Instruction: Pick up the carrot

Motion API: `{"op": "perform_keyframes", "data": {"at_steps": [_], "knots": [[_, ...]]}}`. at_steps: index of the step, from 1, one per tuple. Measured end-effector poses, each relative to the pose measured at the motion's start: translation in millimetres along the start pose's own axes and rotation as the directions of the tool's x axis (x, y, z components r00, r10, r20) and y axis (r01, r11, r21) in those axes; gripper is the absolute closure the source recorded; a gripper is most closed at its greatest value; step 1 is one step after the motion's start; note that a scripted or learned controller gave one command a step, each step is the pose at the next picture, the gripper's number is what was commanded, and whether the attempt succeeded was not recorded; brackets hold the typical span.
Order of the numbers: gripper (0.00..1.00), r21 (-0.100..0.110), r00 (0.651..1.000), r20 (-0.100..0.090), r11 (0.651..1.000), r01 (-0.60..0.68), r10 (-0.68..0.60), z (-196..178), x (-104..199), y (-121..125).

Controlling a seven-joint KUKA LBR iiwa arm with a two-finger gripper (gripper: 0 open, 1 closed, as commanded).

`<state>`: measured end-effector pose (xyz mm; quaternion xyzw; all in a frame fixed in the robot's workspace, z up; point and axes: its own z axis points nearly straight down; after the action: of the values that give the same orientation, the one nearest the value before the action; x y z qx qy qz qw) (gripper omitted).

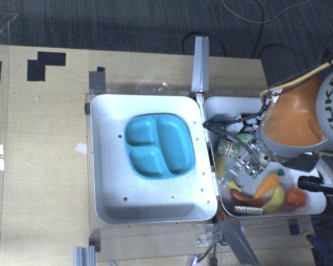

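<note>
The carrot is orange and lies at a slant in the front part of the right bin. It rests against a yellow banana. My gripper hangs low inside that bin, just left of and behind the carrot, under the arm's orange band. The carrot lies apart from the gripper, on the bin floor. The arm hides the back of the right bin.
A red tomato and a dark red sausage lie beside the carrot. A green can sits by the bin's left wall. The left bin holds a blue divided plate. Cables trail over the right bin.
</note>
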<state>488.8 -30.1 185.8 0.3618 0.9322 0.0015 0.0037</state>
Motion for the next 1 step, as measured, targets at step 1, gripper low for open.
{"op": "perform_keyframes", "data": {"at_steps": [1], "knots": [[0.0, 0.0, 1.0, 0.0, 1.0, 0.0, 0.0, 0.0, 0.0, 0.0]]}}
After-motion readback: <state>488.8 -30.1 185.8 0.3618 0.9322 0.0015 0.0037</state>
